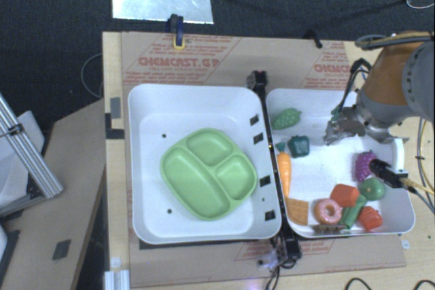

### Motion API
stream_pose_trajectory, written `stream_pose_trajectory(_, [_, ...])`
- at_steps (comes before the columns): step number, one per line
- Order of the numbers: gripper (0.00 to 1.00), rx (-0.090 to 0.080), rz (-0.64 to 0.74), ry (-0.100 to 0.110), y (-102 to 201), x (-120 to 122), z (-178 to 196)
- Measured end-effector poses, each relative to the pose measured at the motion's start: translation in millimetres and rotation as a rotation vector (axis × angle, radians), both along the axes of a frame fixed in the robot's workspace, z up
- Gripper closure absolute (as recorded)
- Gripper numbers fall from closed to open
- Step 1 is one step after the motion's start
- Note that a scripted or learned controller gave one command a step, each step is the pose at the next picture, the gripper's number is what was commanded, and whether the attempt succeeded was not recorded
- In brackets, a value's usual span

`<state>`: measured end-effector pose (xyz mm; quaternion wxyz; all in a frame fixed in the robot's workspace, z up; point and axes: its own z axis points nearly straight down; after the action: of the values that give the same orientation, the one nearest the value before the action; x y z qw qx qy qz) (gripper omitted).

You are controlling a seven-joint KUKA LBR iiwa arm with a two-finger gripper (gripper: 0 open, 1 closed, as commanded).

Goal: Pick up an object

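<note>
From the overhead camera, the gripper (338,131) hangs low over the right bin (314,166), though whether it is clenched or released I cannot tell. Nearest it, a little toward the left bin's green divided plate (209,174), lies a small dark teal toy pepper (298,145), with a green leafy toy (286,118) just beyond. The pepper looks like light, stiff, smooth plastic, likely slippery, so pinching across its blocky middle seems safest.

Brown bench (224,54) with red lettering, bearing two white bins side by side: left bin (146,146) toward the left edge, right bin (319,109) toward the right. Blue-and-yellow clamp (177,30) at the far edge.
</note>
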<state>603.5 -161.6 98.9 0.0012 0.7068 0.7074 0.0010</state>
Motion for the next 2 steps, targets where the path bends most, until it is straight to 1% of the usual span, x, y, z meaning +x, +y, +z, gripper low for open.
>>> stream_pose_trajectory(1, [1.0,-0.001,0.004,-0.003,6,8,49])
stream_pose_trajectory(2, [1.0,-0.001,0.001,-0.003,-1,4,98])
